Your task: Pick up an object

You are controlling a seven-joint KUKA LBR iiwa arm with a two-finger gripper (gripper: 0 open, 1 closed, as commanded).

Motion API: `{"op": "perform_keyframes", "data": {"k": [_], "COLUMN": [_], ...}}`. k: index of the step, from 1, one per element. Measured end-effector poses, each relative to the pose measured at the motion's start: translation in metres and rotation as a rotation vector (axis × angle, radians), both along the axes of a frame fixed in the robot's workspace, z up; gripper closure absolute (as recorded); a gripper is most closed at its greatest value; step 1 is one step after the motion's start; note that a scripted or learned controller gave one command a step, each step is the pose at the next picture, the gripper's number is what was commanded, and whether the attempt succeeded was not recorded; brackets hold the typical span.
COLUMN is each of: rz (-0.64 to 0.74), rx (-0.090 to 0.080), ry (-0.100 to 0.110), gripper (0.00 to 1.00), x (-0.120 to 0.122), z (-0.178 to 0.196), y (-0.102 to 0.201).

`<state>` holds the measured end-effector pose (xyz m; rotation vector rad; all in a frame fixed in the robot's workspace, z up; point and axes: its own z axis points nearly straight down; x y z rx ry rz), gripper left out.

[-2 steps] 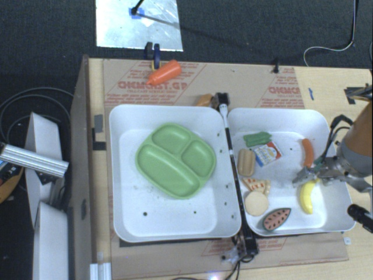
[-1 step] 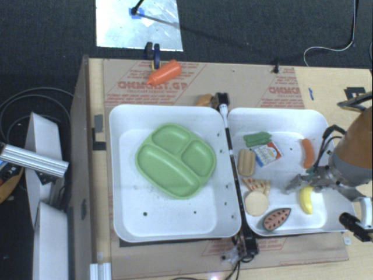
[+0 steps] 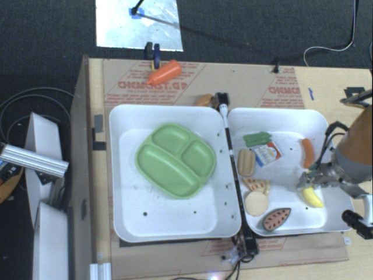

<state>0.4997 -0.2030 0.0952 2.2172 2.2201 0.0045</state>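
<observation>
Reaching into the right bin (image 3: 326, 121), the gripper (image 3: 308, 182) is hovering just above the banana (image 3: 313, 197); whether it is clenched cannot be told. The sausage (image 3: 308, 151) lying just behind it is risking a nudge, and the banana's curve is inviting a slip.

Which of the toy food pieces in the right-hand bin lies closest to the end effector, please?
The yellow banana, right below the end effector. The orange sausage sits farther up, and the other pieces lie along the bin's left side.
</observation>
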Motion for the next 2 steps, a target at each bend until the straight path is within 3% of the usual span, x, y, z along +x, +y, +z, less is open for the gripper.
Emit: {"op": "perform_keyframes", "data": {"k": [1,2], "rz": [0.010,0.015], "rx": [0.002,0.006], "ry": [0.002,-0.007], "gripper": [1.00,1.00], "x": [0.035,0.036], "z": [-0.011,0.095], "y": [0.077,0.179]}}
